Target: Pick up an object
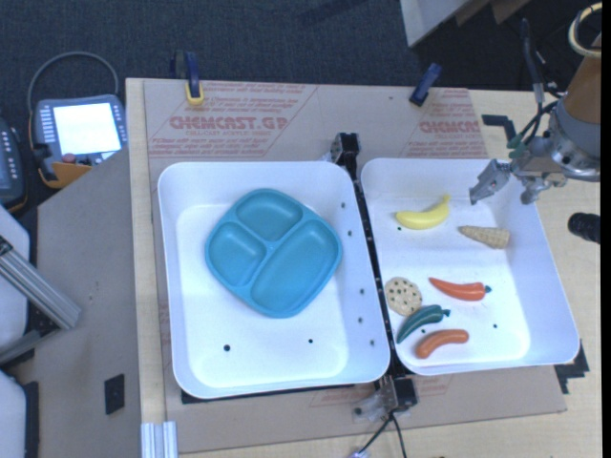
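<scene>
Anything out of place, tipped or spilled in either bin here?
Nothing stands out. The blue tray lies flat in the left bin, turned at an angle. Banana, cone, cookie, red pepper, green pepper and sausage lie apart in the right bin. The claw holds nothing.

My arm (584, 127) is grey metal, rounded at the wrist, with an orange band (584, 92) above it. Thin dark cables loop along its side. My pincer (509, 185) is pale grey, with two slim metal fingers (485, 186) of angular shape.
</scene>
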